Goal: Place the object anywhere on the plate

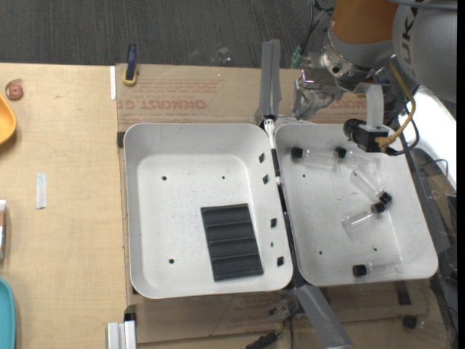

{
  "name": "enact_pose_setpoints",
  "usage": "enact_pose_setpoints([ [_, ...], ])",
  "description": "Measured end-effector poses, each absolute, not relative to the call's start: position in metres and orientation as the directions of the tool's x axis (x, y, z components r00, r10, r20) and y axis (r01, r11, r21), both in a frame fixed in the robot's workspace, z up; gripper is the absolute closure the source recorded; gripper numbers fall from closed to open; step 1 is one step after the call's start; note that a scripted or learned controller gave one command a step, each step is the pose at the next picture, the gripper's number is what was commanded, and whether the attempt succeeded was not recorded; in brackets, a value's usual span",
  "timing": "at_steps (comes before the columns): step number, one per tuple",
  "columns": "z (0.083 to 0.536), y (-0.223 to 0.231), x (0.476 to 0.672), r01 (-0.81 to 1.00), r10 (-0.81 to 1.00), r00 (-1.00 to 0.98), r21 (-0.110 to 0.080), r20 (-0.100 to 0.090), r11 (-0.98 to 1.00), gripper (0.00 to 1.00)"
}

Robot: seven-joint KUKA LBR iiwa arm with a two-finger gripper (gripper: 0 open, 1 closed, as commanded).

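Our claw hangs over the back rim of the right bin, near that bin's far left corner, below the arm's orange band. We cannot tell whether it is spread or pressed together, and we see nothing held in it.

Several clear tubes with black caps lie in the right bin. One tube lies across the back, just in front of the claw. Two more lie near the middle, meeting at their caps. A loose black cap sits near the front rim.

We see the dark ribbed plate flat on the floor of the left bin, toward its front right, well apart from the tubes. A blue clamp stands on the cardboard behind the left bin.
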State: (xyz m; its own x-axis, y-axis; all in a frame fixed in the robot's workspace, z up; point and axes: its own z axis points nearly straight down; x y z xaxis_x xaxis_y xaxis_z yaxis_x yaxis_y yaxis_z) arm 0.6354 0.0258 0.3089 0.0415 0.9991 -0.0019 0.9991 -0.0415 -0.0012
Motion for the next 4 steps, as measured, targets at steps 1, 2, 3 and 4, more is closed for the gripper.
enact_pose_setpoints([
  [1,0.425,0.108,0.648,0.993,0.993,-0.117,-0.001,-0.002,0.117,1.0],
  [2,0.431,0.192,0.66,0.981,0.981,-0.196,-0.002,-0.002,0.196,1.0],
  [3,0.441,0.142,0.574,0.887,0.887,-0.462,-0.002,-0.002,0.462,1.0],
  [4,0.393,0.199,0.595,0.728,0.728,-0.686,-0.003,0.0,0.686,1.0],
])
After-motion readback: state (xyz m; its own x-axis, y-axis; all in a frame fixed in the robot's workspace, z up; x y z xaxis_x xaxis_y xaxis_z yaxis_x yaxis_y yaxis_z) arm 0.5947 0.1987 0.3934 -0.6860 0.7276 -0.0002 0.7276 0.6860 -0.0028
